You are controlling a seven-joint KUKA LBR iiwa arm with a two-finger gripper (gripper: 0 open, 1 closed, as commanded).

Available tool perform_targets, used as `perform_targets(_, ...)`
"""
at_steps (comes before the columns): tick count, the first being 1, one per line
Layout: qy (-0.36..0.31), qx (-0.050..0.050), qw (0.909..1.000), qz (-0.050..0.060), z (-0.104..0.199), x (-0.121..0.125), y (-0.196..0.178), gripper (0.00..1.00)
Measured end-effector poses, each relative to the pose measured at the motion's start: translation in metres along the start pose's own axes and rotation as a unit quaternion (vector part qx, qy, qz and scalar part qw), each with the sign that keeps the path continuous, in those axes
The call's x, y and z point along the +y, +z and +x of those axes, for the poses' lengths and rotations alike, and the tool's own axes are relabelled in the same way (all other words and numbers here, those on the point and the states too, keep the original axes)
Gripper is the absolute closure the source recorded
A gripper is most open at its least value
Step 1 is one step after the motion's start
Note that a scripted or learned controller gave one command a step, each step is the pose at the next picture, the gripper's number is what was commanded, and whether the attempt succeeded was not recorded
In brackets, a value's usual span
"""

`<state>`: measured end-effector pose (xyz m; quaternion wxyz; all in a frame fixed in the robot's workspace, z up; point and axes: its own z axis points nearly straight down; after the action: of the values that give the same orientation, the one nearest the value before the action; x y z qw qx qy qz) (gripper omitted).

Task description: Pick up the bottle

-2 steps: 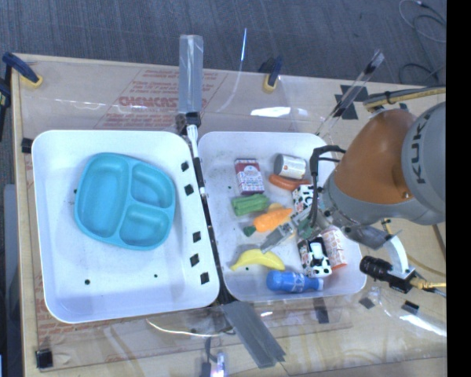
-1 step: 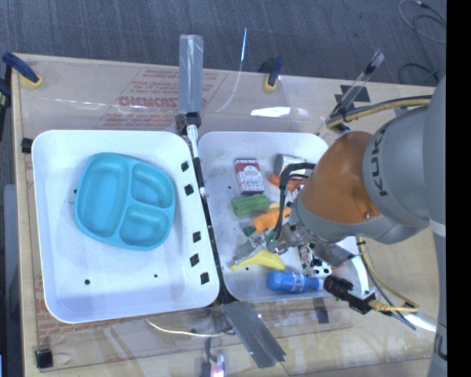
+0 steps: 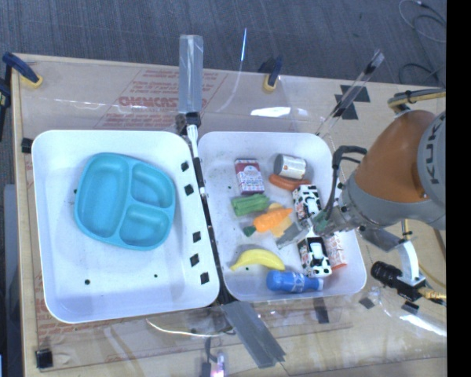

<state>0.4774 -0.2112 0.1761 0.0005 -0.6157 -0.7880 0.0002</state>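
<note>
The bottle (image 3: 294, 282) is blue and lies on its side along the near wall of the right bin (image 3: 220, 151), just right of a yellow banana (image 3: 257, 259). My gripper (image 3: 298, 232) hangs low over the middle right of that bin, a little beyond the bottle and apart from it. It sits between two black-and-white cow-patterned cartons (image 3: 306, 199) (image 3: 315, 259). The grey arm with its orange band (image 3: 392, 167) reaches in from the right and hides part of the bin's right wall.
The right bin also holds a red-and-white carton (image 3: 250, 176), a silver can (image 3: 290, 165), a green vegetable (image 3: 251, 204), an orange piece (image 3: 271, 220) and a red-and-white packet (image 3: 335, 250). A blue divided tray (image 3: 125, 200) lies in the left bin (image 3: 51, 289).
</note>
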Motion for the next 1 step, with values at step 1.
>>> perform_targets(1, 0.203, 0.001, 0.9792, 0.002, 0.0908, 0.0217, 0.0508, 0.00)
